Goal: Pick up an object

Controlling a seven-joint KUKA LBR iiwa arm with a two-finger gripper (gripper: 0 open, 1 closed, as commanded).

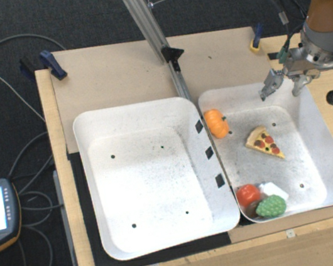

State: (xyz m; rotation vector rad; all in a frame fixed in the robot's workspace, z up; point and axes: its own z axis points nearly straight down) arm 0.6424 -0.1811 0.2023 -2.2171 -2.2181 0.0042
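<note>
A toy pizza slice [264, 143] lies flat in the middle of the right bin [318, 153], untouched, with an orange toy [217, 123] against the bin's left wall and a red toy [248, 194], a green toy [271, 206] and a white piece [273, 190] huddled at the near edge. Above the far right corner we see the gripper [284, 85] poised, fingers spread and nothing between them. By our reading, the pick has yet to begin: choosing, descending, closing and lifting all remain.

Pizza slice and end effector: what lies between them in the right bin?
In the camera view, nothing but bare speckled bin floor separates the end effector from the pizza slice. The orange toy sits off to the side.
</note>
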